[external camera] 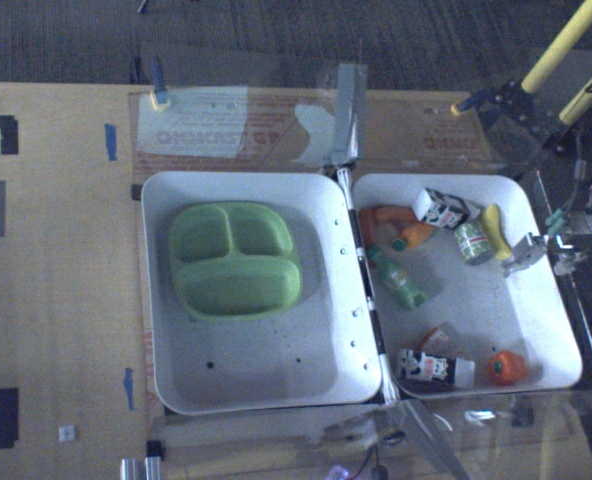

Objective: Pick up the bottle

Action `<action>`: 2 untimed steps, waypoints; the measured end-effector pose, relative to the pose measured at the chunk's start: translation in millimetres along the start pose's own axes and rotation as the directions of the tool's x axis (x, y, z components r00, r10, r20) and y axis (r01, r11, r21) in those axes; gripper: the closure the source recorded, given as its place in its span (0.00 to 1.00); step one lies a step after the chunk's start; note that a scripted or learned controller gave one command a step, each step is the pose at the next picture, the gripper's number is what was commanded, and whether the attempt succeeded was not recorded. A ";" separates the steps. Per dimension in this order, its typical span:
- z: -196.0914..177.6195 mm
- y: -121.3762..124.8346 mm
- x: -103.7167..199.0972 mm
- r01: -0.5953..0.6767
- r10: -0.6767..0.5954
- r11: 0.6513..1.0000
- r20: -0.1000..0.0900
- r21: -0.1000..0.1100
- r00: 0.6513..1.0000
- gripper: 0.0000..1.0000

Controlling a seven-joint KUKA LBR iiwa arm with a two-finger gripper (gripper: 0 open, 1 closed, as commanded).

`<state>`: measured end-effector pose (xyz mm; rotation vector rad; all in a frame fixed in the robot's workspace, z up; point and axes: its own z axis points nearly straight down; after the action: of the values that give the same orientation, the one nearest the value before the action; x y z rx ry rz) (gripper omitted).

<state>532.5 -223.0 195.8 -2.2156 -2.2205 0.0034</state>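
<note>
Reaching has not begun. The bottle (pixel 398 281) is seen lying on its side in the right bin (pixel 536 328), near the bin's 9 o'clock wall — green, see-through, with a label around it. The gripper (pixel 529 253) is seen at the bin's 3 o'clock edge, well apart from the bottle; nothing is held in it, and whether it is spread or pressed together cannot be told.

Next, the gripper would likely have to be moved toward 9 o'clock, lowered, and lined up across the bottle's round body, which may roll. An orange carrot (pixel 396 230) lies just beside the bottle at 12 o'clock. A smooth green plate (pixel 236 260) with three dips is seen in the left bin (pixel 276 368).
</note>
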 end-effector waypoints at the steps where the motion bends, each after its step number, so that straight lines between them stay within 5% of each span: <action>1: 107.8 16.0 121.9 -0.111 0.111 0.994 0.001 -0.002 0.994 0.00; 2: 100.6 16.8 121.8 -0.111 0.111 0.994 0.000 0.001 0.994 1.00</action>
<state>548.5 -100.9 95.3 -2.3353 -2.0941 0.0048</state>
